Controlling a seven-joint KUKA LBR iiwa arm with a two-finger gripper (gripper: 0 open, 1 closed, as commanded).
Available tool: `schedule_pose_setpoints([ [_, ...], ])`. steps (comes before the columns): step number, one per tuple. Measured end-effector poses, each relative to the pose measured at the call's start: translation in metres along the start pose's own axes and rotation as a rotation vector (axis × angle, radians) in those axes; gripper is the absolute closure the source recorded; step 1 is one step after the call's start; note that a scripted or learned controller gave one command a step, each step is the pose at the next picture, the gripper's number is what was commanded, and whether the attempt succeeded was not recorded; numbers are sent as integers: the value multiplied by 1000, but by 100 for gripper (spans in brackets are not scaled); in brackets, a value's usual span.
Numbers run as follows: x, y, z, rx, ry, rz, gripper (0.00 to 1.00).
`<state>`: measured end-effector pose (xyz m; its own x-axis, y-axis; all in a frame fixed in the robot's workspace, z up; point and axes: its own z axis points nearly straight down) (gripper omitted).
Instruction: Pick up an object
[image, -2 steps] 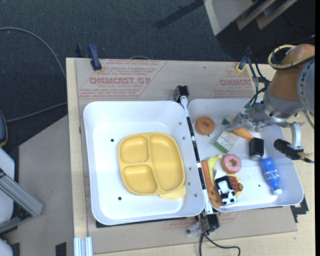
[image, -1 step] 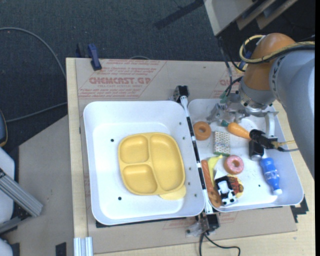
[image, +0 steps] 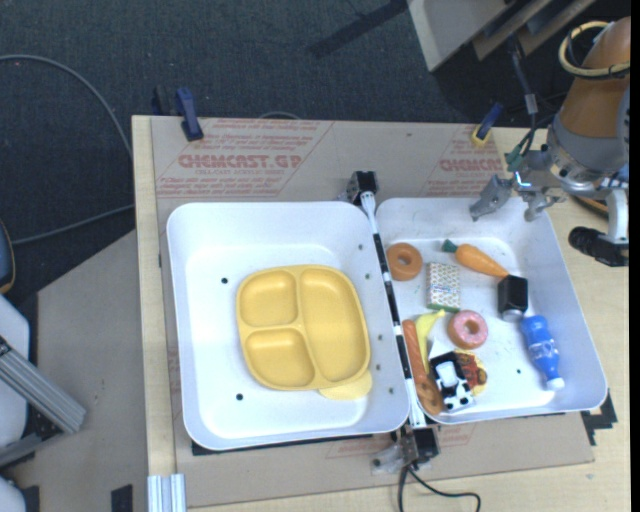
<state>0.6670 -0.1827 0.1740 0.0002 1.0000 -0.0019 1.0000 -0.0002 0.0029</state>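
Jaws (image: 514, 201) apart, above right bin (image: 575, 290) far edge, clear of carrot (image: 480, 260).

A single fixed camera looks down at a slant from above, far enough to frame both shallow white plastic bins (image: 190, 300) on the brown cardboard-topped bench (image: 300, 150), centre frame.

You are looking at two white bins: the left bin (image: 190, 300) is carrying a yellow sectioned plate (image: 300, 327); the right bin (image: 575, 330) is showing a brown doughnut (image: 405, 261), an orange carrot (image: 480, 259), a pink-iced doughnut (image: 467, 329), a blue bottle (image: 542, 349), a black block (image: 513, 295) and a speckled packet (image: 445, 286).
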Motion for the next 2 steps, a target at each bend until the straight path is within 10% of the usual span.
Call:
schedule_pose_setpoints([
  [1,8,-54,79,-1,1,0,0],
  [2,63,-8,84,-10,1,-1,0],
])
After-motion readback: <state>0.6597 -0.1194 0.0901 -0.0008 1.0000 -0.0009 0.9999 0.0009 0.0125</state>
